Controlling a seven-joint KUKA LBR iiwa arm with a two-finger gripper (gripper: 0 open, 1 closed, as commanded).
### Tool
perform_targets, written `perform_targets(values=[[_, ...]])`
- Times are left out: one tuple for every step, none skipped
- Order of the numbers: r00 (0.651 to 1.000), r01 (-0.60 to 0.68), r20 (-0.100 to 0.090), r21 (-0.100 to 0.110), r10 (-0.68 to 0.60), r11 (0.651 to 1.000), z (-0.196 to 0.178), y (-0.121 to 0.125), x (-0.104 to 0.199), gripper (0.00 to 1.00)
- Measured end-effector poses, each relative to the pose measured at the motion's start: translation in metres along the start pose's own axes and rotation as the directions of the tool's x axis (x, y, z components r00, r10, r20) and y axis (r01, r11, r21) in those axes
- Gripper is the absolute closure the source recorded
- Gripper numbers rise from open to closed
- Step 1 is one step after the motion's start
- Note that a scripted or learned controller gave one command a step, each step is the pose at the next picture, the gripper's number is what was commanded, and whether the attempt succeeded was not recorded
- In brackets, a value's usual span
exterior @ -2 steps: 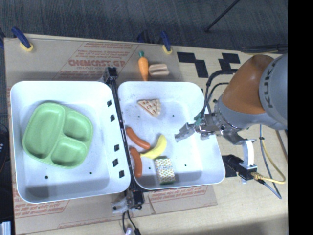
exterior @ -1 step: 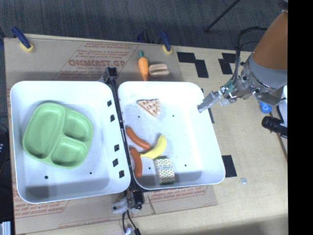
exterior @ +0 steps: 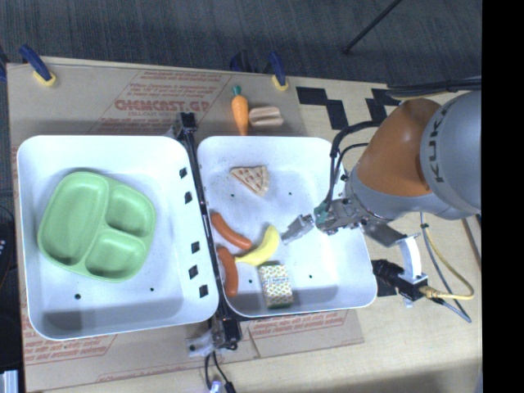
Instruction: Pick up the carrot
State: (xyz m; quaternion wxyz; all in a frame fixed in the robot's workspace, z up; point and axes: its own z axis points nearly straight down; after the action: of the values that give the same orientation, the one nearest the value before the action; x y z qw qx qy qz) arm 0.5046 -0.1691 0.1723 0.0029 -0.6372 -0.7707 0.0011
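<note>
Carrot [exterior: 239, 114]: on the desk [exterior: 123, 97], outside the bins, just beyond the far rim of the right bin [exterior: 327, 289]; orange body with green top pointing far; lying roughly along the near-far line.
Bun [exterior: 265, 118]: just right of the carrot on the desk, also beyond the right bin's far rim; tan and brown, small.
End effector [exterior: 296, 228]: inside the right bin, low over its floor, right of the banana; nothing seen between the fingers; whether they are apart or together I cannot tell.
Arm [exterior: 417, 158]: enters from the right, orange band and grey shell over the right bin's right rim.
Left bin [exterior: 33, 301]: holds a green divided plate [exterior: 96, 224], set left of centre.
Right bin contents: a waffle wedge [exterior: 250, 178] toward the far side; a sausage [exterior: 231, 230] at the left-middle; a banana [exterior: 261, 249] just right of it, touching or nearly so; a second sausage [exterior: 229, 272] near the left wall, nearer the front; a patterned block [exterior: 276, 286] at the near wall, just beside that sausage.
Carrot to end effector: well apart, the carrot far and to the left, with the bin rim between them.
Clamps: a blue-and-yellow clamp [exterior: 37, 65] at the desk's far left corner, another [exterior: 278, 72] at the far edge beyond the bun.
</note>
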Motion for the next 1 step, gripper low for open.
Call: perform_targets(values=[[0.981, -0.193, 0.002, -0.004, 0.193, 0.981, -0.0821, 0.0802, -0.0177, 0.0]])
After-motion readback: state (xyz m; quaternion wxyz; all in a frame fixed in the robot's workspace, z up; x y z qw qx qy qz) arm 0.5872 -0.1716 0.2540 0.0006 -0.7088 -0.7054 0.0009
